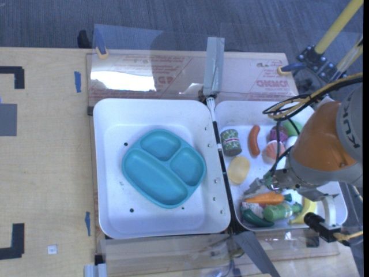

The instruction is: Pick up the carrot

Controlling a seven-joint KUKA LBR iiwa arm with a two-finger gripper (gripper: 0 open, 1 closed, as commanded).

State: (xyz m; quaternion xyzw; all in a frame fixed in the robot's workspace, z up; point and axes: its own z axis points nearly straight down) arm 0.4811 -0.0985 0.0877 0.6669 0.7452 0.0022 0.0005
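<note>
Closest to you, at the lower edge, sits the front rim of the right bin (271, 231), and just inside it the tool (266, 184) comes down from the grey and orange arm (323, 146) that enters at 3 o'clock. You cannot tell from this slant whether the tool is wide or narrow; its tip is lost among dark metal and cables. It hangs right over the carrot (264, 199), which lies flat, pointing toward 9 o'clock, in the bin's 6 o'clock portion. That position makes sense to me as a descent onto the carrot's thick end, though contact is not clear.

Working outward, a green vegetable (271, 213) lies just below the carrot, crowding it, so a stray grasp looks possible. At 10 o'clock from the tool rests a pale yellow piece (238, 169), then a dark green can (230, 141) and a red sausage (254, 141) toward 12 o'clock. Farther off at 9 o'clock, the left bin (109, 154) carries a blue divided plate (164, 167), well apart from the work, on the tabletop (46, 154).
</note>
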